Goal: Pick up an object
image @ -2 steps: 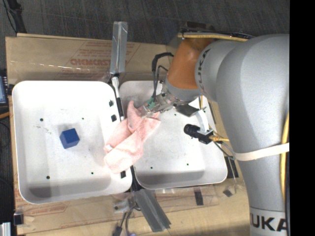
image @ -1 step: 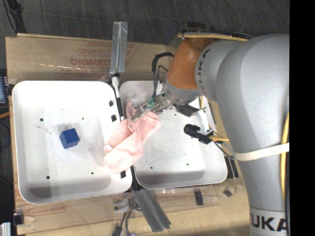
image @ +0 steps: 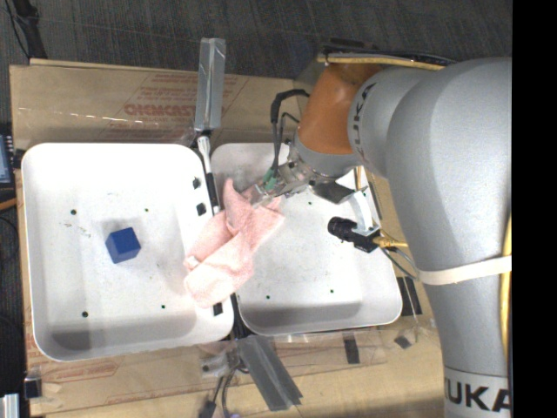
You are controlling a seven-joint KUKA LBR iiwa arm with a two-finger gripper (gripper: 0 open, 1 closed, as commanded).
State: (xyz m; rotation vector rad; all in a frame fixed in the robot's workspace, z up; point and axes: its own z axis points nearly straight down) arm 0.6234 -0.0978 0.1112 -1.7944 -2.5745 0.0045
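Note:
A pink cloth (image: 231, 246) lies draped over the divider between the two bins, its lower end in the left bin (image: 52, 320) and its upper end raised in the right bin (image: 331, 307). My gripper (image: 264, 190) sits at that raised upper end, at the back left of the right bin, and its fingers look pinched on a fold of the cloth. A small blue cube (image: 124, 244) rests on the floor of the left bin, well to the left of the gripper.
The grey arm with its orange band (image: 326, 120) covers the right bin's back right corner. A black fitting with a yellow cable (image: 352, 231) hangs over the right bin's right side. A grey metal post (image: 209, 85) stands behind the divider.

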